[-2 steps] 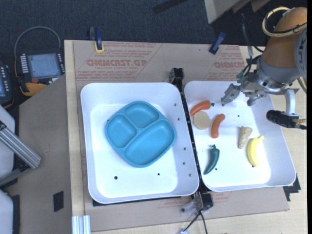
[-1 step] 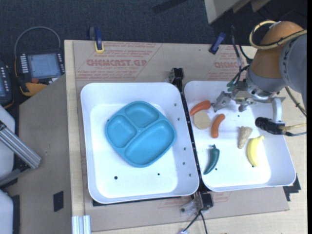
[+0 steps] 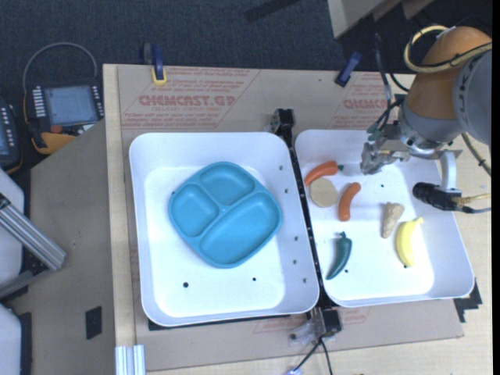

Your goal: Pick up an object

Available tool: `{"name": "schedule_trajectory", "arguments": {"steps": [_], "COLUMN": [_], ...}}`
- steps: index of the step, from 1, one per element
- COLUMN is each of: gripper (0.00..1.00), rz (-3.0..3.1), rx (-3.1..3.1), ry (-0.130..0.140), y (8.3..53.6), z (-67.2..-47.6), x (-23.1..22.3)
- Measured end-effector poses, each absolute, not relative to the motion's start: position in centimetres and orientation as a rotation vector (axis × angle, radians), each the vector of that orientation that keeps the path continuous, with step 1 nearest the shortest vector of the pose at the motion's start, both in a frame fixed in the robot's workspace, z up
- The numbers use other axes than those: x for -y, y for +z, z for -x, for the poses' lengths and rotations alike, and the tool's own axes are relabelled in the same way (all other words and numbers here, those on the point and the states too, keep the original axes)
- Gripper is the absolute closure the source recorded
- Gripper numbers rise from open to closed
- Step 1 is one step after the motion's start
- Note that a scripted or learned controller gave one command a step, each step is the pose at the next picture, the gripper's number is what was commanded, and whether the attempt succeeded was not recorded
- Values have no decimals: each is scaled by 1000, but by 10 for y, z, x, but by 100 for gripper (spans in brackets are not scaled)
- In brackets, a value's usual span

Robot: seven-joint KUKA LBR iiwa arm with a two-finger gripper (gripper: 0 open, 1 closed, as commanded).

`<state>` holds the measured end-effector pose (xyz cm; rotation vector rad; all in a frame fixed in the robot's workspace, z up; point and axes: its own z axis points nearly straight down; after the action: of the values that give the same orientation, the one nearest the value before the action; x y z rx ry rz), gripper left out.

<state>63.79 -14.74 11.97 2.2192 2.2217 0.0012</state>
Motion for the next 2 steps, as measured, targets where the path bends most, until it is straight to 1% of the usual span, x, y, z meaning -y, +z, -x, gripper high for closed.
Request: {"name": "schedule_trajectory", "arguments": {"steps": [1, 2], "gripper": [100, 100], "rz": [-2219, -2217], "rx": [-2217, -2218], "ry": [4, 5], "y": [171, 215], "z": [-629, -628], "x": [149, 149]}}
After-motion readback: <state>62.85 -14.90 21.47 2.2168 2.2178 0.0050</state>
